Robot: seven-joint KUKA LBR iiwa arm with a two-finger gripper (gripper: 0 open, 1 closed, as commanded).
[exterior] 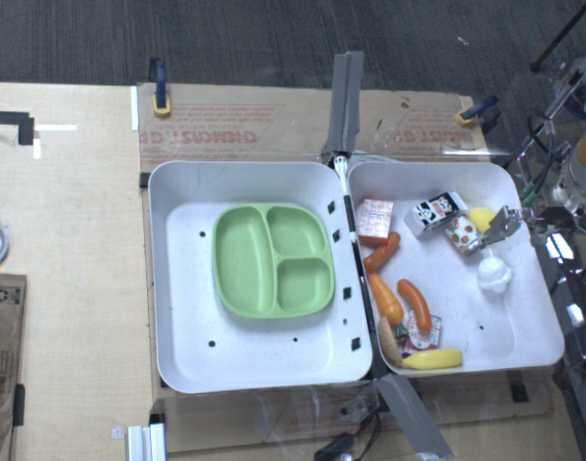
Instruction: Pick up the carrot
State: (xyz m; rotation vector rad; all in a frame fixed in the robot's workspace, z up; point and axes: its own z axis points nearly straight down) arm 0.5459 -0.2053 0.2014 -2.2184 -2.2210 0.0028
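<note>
Right bin holds the carrot between two sausages; fingers' state I cannot tell.

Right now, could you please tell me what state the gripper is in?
Gripper: cannot be told; it sits over the right bin, away from the carrot.

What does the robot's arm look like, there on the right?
The end effector is a small, shiny silver metal piece over the right shallow white bin. Behind it the grey arm looks glossy, with an orange patch near the frame edge and thin dark cables around it.
</note>
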